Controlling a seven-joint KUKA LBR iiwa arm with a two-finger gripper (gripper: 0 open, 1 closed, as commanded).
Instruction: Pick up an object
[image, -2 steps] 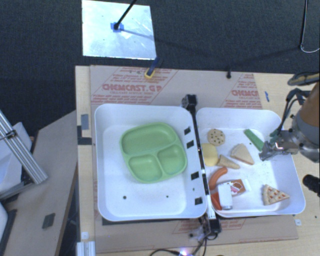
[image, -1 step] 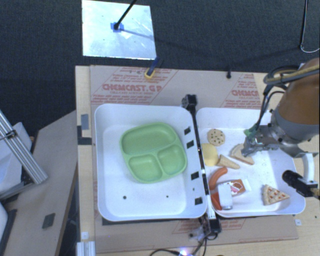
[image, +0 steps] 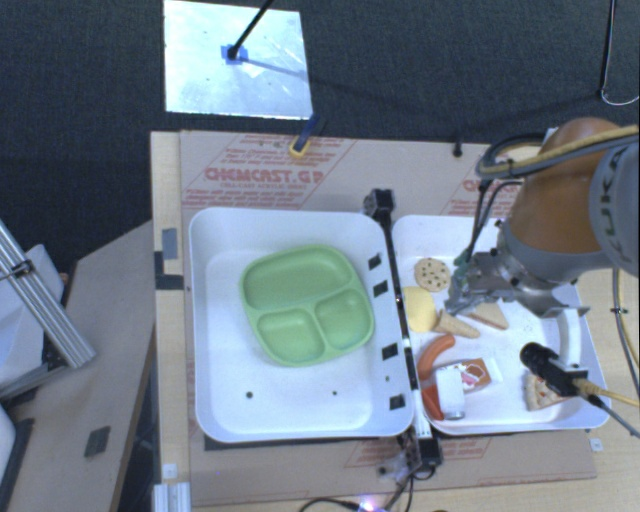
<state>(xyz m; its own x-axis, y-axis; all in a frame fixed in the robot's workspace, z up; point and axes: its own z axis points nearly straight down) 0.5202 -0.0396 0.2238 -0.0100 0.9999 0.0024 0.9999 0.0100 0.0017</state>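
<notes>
Bread wedge, the piece lying closest to the gripper, looked the likeliest object for the pick. It sat about midway along the bin on the view's right, just beside a yellow cheese block.

At the near end of that bin lay a pizza slice, a small printed packet and a red sausage, none of them under the gripper. Farther back, the gripper hung low over the bread wedge and a toast triangle; the slant hid whether it touched either. Whether it was open or closed could not be told, and nothing was seen held in it.

As I judged it, the step in hand was the approach to a piece, with the grasp not yet made. The next move would call for settling squarely over one piece, since bread, toast and cheese crowded together and a closing could catch two or push one aside.

Beyond lay a cookie. The arm reached in from the right, bent downward at the wrist, its orange band high over the bin's far end. The other bin held a green plate.
</notes>
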